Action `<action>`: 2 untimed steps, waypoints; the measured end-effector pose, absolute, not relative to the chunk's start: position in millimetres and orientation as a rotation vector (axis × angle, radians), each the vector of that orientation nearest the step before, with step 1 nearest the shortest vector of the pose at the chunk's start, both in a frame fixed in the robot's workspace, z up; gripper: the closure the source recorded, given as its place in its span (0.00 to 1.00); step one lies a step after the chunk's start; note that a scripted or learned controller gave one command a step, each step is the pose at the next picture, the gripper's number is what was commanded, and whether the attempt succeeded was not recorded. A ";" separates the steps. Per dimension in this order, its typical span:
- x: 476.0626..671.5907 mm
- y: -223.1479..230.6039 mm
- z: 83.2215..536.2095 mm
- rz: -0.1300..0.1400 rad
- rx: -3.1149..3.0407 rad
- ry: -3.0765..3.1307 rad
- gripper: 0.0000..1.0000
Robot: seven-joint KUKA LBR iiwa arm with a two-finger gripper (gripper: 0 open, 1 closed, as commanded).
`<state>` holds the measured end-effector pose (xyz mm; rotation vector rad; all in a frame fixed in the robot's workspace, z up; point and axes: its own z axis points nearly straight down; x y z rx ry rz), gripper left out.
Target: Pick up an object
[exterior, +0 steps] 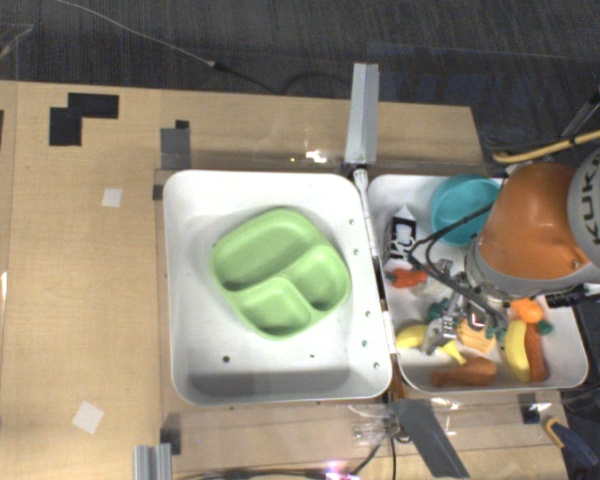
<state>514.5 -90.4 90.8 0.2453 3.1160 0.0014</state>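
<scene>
I've got the gripper [450, 330] low in the right bin [577, 364], over toy food (a banana [517, 349] beside it); can't tell its grip. Beyond it, a blue bowl [460, 206]; left of it, a green tray [280, 268].

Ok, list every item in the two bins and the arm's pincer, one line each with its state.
Green three-compartment plastic tray: flat in the left white bin, nothing in it.
Teal plastic bowl: upright, back of the right white bin.
Yellow toy banana: lying among small toys.
Brown toy sausage: lying by the front wall.
Pincer: low over the toys, grip unclear.
</scene>
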 end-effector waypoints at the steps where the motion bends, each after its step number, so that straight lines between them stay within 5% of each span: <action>1: 494.0 -93.1 91.0 0.002 0.324 3.101 0.00; 2: 496.0 -85.5 91.2 -0.005 0.278 3.107 0.00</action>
